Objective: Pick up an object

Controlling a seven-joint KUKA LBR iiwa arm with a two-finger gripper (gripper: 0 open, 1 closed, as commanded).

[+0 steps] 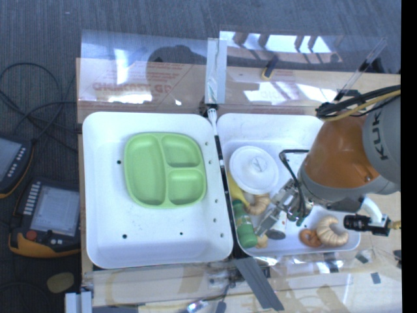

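My gripper (268, 219) hangs low over the left part of the right bin (287, 126), above a cluster of small toy foods. Under and beside it lie a green item (244, 227), a yellow piece (235, 191) and a tan piece (259, 205). A white round lid or bowl (254, 169) sits just behind the gripper. A croissant-like pastry (330, 231) lies at the bin's front right. The arm's orange band (339, 154) covers the bin's right side. Nothing is plainly seen between the fingers.
The left bin (104, 240) holds a green divided plate (164, 169). Clear plastic walls stand behind both bins. A tablet and cables lie on the floor at the far left. Black and yellow cables run off the arm at upper right.
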